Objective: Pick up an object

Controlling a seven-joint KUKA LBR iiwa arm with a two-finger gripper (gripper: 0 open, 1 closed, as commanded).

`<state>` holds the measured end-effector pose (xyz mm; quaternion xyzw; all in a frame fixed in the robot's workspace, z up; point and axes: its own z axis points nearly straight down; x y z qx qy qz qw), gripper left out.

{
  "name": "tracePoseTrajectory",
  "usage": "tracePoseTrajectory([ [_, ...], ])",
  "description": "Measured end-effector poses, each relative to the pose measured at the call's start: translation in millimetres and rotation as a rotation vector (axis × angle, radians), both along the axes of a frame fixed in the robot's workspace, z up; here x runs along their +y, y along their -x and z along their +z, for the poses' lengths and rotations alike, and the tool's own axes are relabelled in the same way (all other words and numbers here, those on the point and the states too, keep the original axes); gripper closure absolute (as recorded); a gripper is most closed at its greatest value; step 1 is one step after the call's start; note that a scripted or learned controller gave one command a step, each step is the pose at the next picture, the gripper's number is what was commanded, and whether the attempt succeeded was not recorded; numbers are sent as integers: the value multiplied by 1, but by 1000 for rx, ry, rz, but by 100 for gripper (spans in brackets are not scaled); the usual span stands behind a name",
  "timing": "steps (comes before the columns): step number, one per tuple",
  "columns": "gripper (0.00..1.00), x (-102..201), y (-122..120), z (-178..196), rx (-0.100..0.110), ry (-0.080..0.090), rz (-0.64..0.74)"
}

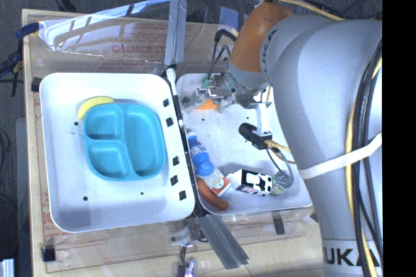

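Fingers [209,92] of the arm sit low in the far left corner of the right bin [296,203], just above a small orange piece [204,105]. They are dark, small and partly lost against the wrist hardware, so I cannot tell whether they are spread or closed, or whether anything is between them. The orange piece lies on the bin floor right at the fingers, close to the bin's far wall. I cannot tell if it is touched.

The grey arm [325,93] comes in from the right and crosses most of the right bin, with its orange band [250,38] just behind the wrist. Cables run along its flank.

Nearer the camera in the same bin, a blue and white bottle [200,157] lies along the left wall. Just beyond its near end, a reddish sausage-shaped item [213,195] lies at the near left corner. Beside that, toward the right, lies a black and white patterned item [255,183], and a pale clear object [281,184] lies just beside it, close under the arm. These four lie well apart from the fingers.

The left bin [65,204] holds a blue divided tray [123,139], lying flat with three compartments. A yellow object [96,103] shows at its far left edge, partly tucked under the tray.

Both bins stand side by side on the wooden bench [117,240]
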<state>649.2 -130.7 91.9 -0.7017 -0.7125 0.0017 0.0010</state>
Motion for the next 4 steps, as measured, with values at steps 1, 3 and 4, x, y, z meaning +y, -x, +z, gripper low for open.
tracePoseTrajectory([
  [1, 0, -28, -8, 1, -5, -1, 27],
  [3, 0, -29, -11, 5, -10, 1, 235],
  [4, 0, 6, -7, 1, 1, 5, 284],
])
